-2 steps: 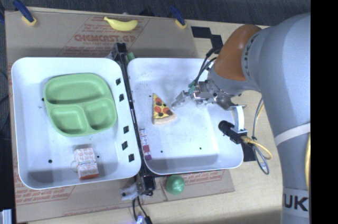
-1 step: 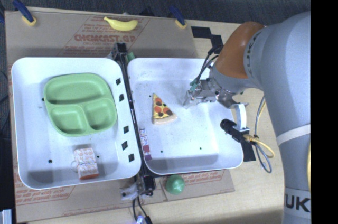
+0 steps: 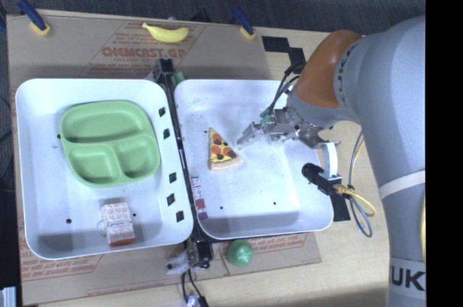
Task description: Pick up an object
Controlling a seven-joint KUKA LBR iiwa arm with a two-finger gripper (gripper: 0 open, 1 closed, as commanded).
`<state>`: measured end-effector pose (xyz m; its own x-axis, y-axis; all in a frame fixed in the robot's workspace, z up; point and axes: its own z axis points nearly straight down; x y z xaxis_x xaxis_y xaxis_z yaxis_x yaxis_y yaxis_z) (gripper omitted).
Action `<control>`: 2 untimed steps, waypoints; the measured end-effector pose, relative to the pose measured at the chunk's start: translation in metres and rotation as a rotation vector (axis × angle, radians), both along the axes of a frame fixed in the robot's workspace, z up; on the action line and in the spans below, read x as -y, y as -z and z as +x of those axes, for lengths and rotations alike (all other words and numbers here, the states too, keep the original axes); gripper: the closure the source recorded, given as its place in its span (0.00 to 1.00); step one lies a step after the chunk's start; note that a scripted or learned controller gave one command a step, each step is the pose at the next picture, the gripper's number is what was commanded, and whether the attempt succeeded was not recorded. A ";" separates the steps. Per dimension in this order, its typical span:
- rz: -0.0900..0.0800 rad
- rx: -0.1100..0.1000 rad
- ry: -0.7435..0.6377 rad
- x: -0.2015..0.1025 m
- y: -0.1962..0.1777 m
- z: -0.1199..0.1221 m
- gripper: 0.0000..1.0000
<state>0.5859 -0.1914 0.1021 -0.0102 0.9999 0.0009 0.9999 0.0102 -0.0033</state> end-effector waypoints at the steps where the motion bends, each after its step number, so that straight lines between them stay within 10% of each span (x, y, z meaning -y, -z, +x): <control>1: 0.001 0.000 -0.002 0.000 -0.010 0.000 1.00; 2: -0.001 0.004 0.006 0.014 -0.123 -0.009 1.00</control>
